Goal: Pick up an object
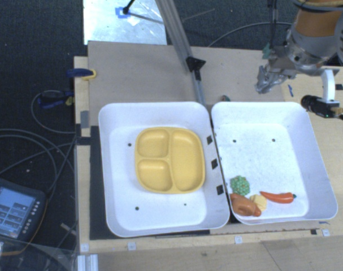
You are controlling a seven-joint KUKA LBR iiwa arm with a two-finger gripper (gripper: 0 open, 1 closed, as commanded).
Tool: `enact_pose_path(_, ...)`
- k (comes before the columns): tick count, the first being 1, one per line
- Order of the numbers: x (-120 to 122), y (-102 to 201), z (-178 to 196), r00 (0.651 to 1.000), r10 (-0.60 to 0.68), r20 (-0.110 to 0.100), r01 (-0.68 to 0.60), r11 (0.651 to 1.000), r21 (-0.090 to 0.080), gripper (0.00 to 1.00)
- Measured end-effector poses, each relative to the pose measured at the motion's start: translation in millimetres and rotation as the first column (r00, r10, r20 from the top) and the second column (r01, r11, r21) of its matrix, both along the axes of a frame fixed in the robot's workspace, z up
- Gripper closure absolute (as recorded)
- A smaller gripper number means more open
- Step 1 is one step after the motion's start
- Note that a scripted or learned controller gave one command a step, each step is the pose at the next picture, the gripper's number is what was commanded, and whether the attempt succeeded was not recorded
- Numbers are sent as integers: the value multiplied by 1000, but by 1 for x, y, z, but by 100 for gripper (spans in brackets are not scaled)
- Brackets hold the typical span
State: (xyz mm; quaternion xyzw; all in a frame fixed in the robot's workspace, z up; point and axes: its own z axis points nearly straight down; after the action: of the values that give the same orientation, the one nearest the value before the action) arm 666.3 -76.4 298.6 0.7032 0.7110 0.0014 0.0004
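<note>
Well apart: fingers (267, 86), red pepper (278, 197).

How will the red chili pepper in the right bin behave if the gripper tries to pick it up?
The chili pepper looks like a glossy toy, so probably light and somewhat slippery. Its long, rounded shape may roll on the right bin floor when pushed. It lies apart from the broccoli, leaving grasping room.

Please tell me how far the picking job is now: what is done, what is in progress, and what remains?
Done: nothing visible yet. The green broccoli-shaped toy, the brown sausage-shaped toy and the red chilli-shaped toy all lie in the right white bin.

In progress: the pincer hangs above the bench beyond that bin's far rim, with nothing seen in it.

Left: lowering into the bin, gripping one item, lifting it.
</note>
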Motion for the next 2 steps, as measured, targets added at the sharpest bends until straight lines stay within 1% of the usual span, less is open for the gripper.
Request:
enact_pose_path(1,1,53,-1,1000,0,-1,0,1000,0,100)
enact_pose_path(2,-1,105,-24,1000,0,-3,0,1000,1,100)
